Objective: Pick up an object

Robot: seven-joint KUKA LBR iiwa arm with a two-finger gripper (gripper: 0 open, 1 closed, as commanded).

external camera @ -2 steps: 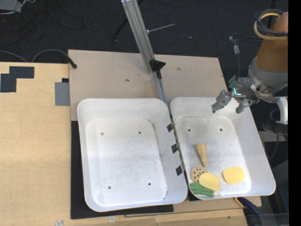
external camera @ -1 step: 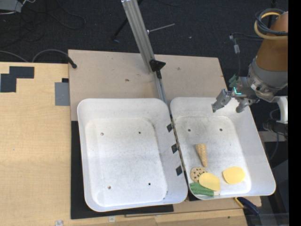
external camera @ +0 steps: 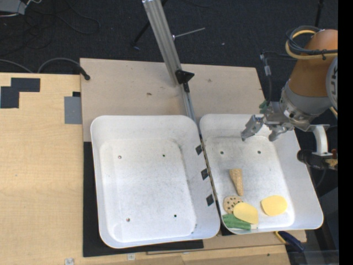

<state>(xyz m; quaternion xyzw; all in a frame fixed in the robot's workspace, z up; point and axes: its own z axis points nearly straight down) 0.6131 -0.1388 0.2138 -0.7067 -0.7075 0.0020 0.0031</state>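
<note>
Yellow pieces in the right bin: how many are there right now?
2. One yellow piece lies near the right bin's front right corner; the other yellow piece sits left of it, over a green item. None looks hidden.

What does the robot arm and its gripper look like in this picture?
The arm has a grey body with a rounded orange band above the wrist. A yellow cable loops behind the orange part, next to a dark one. The gripper is grey metal, with two thin fingers. A white fitting sits on the arm's side, by the right bin.
</note>
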